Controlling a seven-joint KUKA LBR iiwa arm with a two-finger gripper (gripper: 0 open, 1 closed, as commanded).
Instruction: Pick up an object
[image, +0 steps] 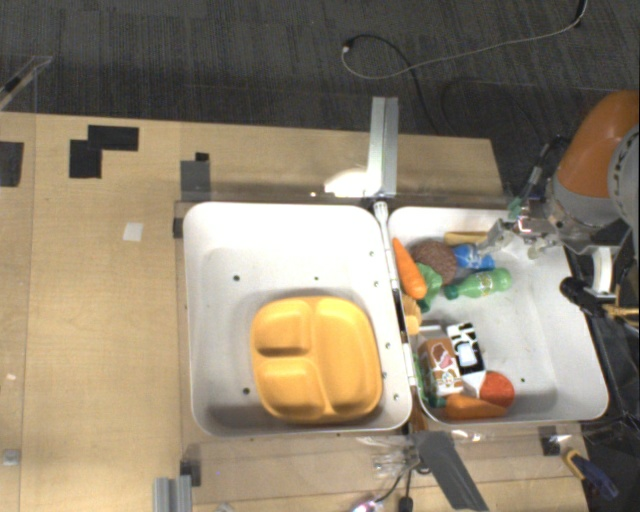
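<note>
Right bin (560, 340): bottle (480, 284) beside hand (508, 226)

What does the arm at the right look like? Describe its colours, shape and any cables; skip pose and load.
The grey KUKA arm has a rounded body with a broad orange band above the wrist. Its metallic two-finger gripper is silvery with small teal-green accents. Dark cables run below the wrist.

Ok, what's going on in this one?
A grey and orange robot arm reaches in from the right over the right bin, which holds a heap of toy food: a carrot, a green bottle, a tomato. Its claw sits near the bin's far edge. The left bin holds a yellow tray.
</note>
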